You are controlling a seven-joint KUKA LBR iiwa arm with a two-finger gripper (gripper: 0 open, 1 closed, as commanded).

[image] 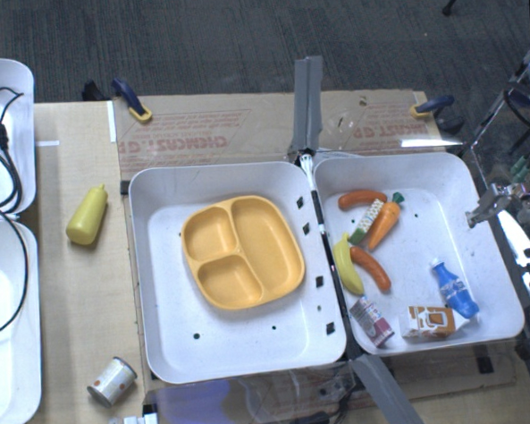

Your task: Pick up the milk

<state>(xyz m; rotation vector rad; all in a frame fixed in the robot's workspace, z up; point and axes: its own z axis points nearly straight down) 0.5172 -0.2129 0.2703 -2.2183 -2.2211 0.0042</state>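
A small milk carton lies in the right bin, just beside a blue bottle.

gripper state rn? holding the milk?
Gripper: at the right bin's right edge, open or shut cannot be told. Milk carton lies in that bin, not held.

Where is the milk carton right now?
The milk carton lies near the front edge of the right bin, just below the blue bottle and right of a small can.
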